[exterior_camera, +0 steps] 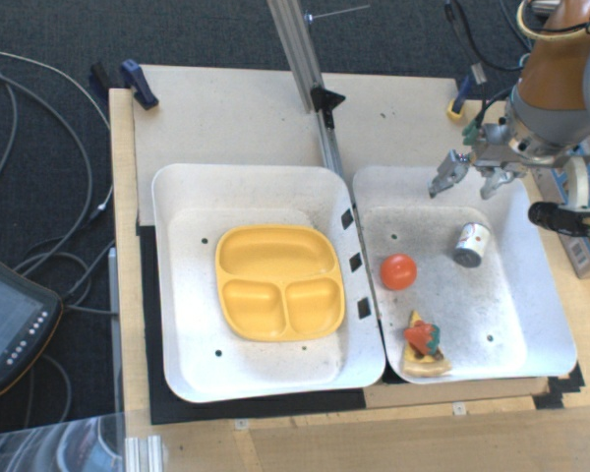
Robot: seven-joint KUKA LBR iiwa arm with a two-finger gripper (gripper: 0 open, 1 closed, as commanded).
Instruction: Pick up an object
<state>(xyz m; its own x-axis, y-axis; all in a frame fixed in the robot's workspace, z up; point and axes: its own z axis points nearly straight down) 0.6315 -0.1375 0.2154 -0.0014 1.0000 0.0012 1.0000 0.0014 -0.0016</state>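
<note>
Bench [226,116] carries two shallow white bins side by side, meeting along a seam near the middle of the view.

Left bin [177,264]: holds one yellow divided tray [278,283], three compartments, one long across the far side and two smaller on the near side. Tray lies flat, roughly centred in the bin, apart from all walls.

Right bin [531,293]: holds three loose objects.
- Red-orange ball [398,271], towards the left side of this bin, not far from the seam.
- Small silver-grey cylinder [470,244], lying on its side, right of the ball and slightly further back; apart from the ball.
- Pizza slice toy [425,346], yellow crust with red and green on top, at the near edge of the bin, below the ball. Touches neither of the other two.

Arm enters from the right; orange band visible at top right above the grey wrist. Gripper [472,175] hangs over the far edge of the right bin, above and behind the cylinder. Its two fingers are spread apart, one angled to the left and one to the right, with bare bin surface visible between them; nothing is grasped. None of the three objects is in contact with the fingers; the cylinder is the nearest, ball and pizza slice further off.

Slanted metal pole [300,47] runs down from the top of the view to the seam between the bins
</note>
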